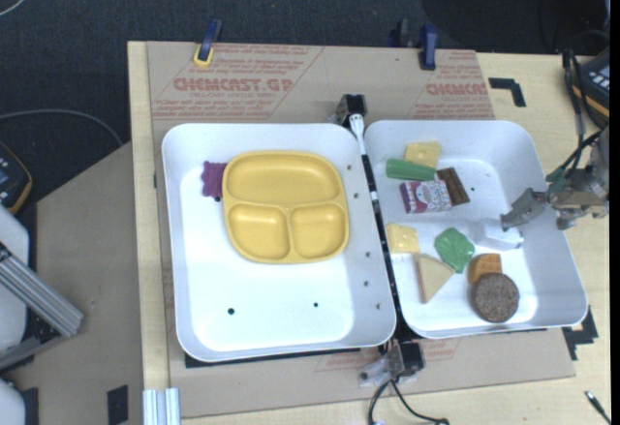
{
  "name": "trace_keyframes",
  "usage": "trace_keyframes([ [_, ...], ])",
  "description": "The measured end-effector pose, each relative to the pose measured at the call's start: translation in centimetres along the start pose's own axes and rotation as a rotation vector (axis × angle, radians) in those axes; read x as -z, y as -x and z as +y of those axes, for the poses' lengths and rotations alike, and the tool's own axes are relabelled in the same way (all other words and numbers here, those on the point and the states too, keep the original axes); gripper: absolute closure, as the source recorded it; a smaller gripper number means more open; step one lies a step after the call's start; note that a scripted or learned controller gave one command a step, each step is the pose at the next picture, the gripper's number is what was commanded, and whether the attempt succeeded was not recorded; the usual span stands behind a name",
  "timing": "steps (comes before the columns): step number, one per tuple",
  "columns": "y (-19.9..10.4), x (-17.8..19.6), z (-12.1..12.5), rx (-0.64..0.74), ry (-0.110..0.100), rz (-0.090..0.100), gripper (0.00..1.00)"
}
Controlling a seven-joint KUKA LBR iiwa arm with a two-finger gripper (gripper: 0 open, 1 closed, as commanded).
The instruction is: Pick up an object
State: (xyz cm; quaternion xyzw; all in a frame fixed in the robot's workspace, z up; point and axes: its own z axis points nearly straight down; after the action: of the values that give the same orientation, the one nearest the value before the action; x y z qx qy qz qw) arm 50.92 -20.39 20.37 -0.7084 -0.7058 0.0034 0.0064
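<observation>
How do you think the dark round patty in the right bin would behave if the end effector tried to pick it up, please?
The dark round patty lies flat, so it probably won't roll. Its low disc shape may offer little edge to pinch. It touches the orange piece, which a push might nudge.

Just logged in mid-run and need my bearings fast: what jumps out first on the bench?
A big yellow divided plate sits in the left bin, toward the far side, with a small purple piece against the plate's left edge. The right bin holds a scatter of small food items, including a brown round patty at its near edge. The end effector hangs over that bin's right side.
</observation>
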Motion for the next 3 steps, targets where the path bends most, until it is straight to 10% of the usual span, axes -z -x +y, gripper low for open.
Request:
trace_keyframes([
  [1, 0.0, 0.7, 0.3, 0.004, 0.013, -0.004, 0.00],
  [3, 0.2, -9.8, -0.3, 0.003, 0.006, -0.001, 0.00],
])
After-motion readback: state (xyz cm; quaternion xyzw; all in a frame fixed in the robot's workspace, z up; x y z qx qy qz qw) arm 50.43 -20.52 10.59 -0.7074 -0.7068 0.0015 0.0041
